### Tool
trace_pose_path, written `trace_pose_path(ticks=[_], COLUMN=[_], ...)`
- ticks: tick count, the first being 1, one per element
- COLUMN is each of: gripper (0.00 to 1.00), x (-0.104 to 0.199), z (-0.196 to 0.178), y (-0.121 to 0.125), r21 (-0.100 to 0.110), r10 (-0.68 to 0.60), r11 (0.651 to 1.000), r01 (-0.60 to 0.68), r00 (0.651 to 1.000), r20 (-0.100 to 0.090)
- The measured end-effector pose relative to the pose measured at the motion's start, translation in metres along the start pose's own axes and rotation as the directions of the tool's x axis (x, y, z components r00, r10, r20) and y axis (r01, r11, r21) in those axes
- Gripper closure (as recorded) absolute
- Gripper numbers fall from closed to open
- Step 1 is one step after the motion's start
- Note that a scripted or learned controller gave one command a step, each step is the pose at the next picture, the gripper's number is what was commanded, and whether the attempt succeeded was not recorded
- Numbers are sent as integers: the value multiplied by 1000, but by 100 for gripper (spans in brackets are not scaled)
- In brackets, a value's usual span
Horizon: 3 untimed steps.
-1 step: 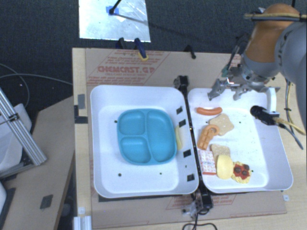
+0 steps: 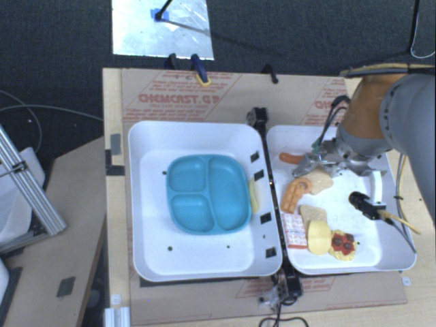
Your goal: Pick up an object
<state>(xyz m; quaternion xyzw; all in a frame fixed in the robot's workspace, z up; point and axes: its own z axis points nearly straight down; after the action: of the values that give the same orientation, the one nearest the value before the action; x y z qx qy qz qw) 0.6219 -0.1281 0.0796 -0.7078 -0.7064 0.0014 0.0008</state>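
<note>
Where the end effector (image 2: 319, 163) stands: we see it low in the right bin (image 2: 395, 251), at its far part, just over a beige food piece (image 2: 320, 181).
End effector state: we cannot tell if it is apart or together.
Other things in the right bin: an orange sausage (image 2: 290, 159) just beside the end effector; a ridged orange pastry (image 2: 293, 195); a red-and-white packet (image 2: 293, 231); a yellow block (image 2: 318, 237) touching a pizza slice (image 2: 343, 245).
Left bin (image 2: 150, 251): a blue divided plate (image 2: 208, 195), a pale yellow piece (image 2: 255, 196) at its right side.
Surface (image 2: 177, 97): carries both bins side by side.
</note>
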Motion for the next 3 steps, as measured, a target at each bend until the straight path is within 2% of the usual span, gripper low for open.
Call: trace_pose_path(ticks=[1,2,3], gripper=[0,0,0], x=[-32,49,91], z=[-4,-45,-134], y=[-54,-49,-103], r21=[-1,-8,-10], r10=[2,-13,-11], r11=[1000,1000,1000], r01=[-2,13,11], r00=[1000,1000,1000], r20=[0,-3,-3])
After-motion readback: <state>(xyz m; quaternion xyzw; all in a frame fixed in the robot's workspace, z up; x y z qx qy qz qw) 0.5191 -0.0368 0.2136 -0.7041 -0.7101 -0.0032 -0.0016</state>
